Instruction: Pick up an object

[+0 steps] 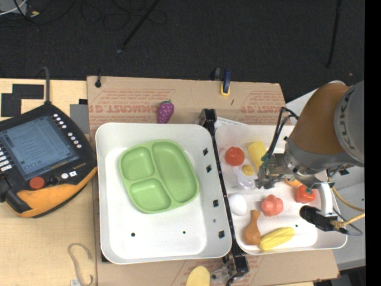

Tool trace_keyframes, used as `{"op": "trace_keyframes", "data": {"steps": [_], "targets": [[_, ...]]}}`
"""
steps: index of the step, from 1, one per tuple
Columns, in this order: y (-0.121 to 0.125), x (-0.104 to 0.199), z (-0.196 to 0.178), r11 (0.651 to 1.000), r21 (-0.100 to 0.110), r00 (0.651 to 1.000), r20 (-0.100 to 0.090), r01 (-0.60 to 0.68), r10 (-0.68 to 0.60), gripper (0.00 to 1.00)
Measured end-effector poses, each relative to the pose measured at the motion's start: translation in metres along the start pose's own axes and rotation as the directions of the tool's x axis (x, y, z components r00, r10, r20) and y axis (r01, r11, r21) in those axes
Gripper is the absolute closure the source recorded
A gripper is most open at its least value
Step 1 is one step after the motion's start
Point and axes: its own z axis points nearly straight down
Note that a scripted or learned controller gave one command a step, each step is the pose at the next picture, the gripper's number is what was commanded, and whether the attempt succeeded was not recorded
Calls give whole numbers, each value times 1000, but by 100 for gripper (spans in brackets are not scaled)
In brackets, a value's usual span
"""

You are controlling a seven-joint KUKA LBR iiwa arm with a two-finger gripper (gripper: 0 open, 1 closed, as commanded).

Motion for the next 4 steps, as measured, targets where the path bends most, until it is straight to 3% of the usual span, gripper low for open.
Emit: {"op": "trace_keyframes", "data": {"steps": [2, 3, 4], "targets": [[3, -3, -80, 1000, -1, 1000, 0, 7, -7, 100], [-24, 41, -70, 1000, 7, 1000, -2, 9, -9, 100], [-33, 94, -71, 1000, 6, 1000, -3, 11, -11, 100]]}}
